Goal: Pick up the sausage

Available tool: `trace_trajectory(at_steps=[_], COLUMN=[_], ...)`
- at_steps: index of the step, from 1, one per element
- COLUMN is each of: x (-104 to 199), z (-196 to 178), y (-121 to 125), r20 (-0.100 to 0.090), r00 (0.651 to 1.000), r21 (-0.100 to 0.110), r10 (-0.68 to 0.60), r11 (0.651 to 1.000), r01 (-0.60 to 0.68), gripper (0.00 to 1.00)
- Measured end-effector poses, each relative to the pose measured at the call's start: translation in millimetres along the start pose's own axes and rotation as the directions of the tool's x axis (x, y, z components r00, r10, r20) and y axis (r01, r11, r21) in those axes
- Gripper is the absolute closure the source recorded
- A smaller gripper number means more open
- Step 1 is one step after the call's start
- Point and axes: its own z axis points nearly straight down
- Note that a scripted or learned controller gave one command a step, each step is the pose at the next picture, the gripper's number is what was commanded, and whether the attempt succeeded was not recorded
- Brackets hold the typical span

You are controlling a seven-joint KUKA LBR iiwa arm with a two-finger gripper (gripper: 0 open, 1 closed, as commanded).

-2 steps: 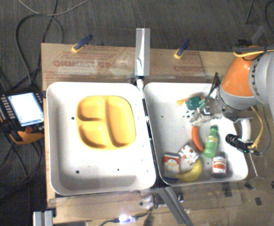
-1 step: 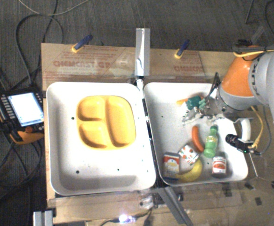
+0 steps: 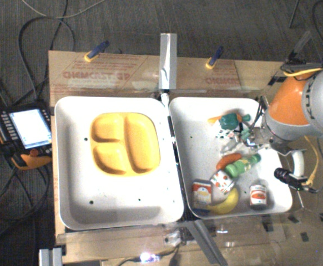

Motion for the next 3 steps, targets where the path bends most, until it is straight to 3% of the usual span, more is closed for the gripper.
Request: trace_trajectory(at_steps=[1,2,3], x=[19.3,21.2,16.8], z=[-0.6,-9.1,-81.2], y=[-21.8,-20.6,-15.6], r20=[0.010,0.005,0.002], r00=[0.996,0.996,0.997], r21=[-0.002,-0.003,0.017], r10=[-0.088,-0.089,0.081], r11=[0.996,0.996,0.997], r01=[0.088,0.089,-0.081], gripper=[0.00,1.00,1.00])
